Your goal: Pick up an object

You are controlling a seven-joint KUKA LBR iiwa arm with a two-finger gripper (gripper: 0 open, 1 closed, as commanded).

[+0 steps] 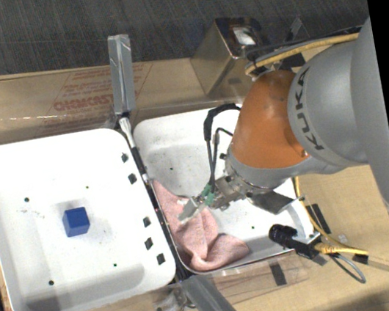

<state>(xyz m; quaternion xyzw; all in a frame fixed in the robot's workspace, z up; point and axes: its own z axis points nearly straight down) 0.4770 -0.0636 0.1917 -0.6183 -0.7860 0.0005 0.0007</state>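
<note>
A pink cloth (pixel 197 236) lies crumpled along the left and front side of the right bin (pixel 176 135). My gripper (pixel 196 205) hangs low over the cloth's upper part, its pale fingertips right at the fabric. Whether anything is pinched between the fingers is not visible. A small blue cube (pixel 76 221) sits alone in the middle of the left bin (pixel 3 170), far from the gripper.
The arm's orange and grey body covers the right half of the right bin. A metal divider with black clips runs between the bins (pixel 144 197). Cardboard lies under and behind both bins.
</note>
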